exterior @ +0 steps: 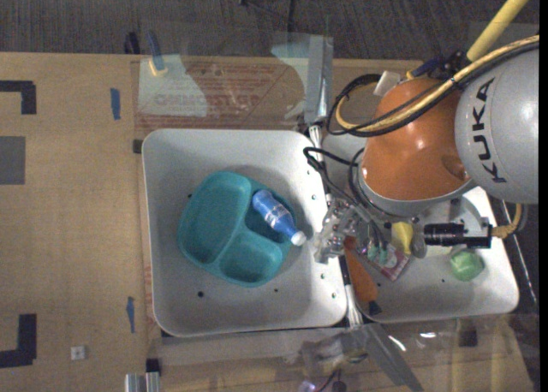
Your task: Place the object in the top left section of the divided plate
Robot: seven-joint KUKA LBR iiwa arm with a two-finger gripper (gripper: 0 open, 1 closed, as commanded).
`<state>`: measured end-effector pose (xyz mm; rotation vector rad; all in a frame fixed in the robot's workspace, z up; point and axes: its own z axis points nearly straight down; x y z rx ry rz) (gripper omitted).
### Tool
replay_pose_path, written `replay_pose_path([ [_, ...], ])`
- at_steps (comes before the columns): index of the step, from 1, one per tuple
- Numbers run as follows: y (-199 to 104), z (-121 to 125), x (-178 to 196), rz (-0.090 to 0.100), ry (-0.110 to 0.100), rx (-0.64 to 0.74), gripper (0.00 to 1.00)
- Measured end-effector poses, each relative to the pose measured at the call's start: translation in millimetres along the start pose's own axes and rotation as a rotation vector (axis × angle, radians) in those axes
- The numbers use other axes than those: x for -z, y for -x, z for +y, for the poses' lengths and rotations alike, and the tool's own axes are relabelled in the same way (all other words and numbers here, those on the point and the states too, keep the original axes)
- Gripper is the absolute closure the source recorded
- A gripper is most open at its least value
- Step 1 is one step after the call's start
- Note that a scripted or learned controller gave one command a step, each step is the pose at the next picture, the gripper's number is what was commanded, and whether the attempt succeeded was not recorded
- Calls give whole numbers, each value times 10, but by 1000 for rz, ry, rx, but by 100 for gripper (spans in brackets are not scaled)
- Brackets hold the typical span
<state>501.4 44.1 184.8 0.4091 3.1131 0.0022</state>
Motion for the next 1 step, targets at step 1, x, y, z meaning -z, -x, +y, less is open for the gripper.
replay_pose_path([
  [1, -130, 51, 2, 2, 0, -63, 100],
])
